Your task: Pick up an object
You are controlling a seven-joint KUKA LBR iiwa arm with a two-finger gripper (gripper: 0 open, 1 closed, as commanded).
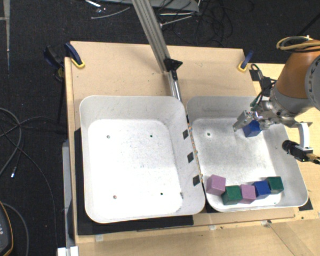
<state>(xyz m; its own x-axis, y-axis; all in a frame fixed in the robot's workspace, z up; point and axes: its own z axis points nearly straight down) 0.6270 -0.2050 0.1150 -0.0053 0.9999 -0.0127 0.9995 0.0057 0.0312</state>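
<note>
Camera view: wooden bench [149,73] under two shallow white bins side by side, seen from above at a slant. Left bin [96,159] the wider of the pair. Right bin [226,148] touching it along the middle seam, with small black clips down that seam. Slanted metal pole [149,25] running from the top of the frame down to the seam between the bins. Grey arm [304,84] with orange band reaching in from the right, wrist over the upper right part of the right bin. Gripper [249,122] pointing left and down, fingers closed on a blue block [252,129] held above the bin floor, near the bin's upper right area. Row of blocks along the right bin's near edge, close together or touching: purple block [216,184] at the left end, then green block [232,194], pink block [248,192], second blue block [262,188], and dark green block [276,184] at the right end. Yellow-tipped clamps at the bench's far corners, left clamp [74,57] and right clamp [245,63]. Black cables on the dark floor around the bench.
</note>
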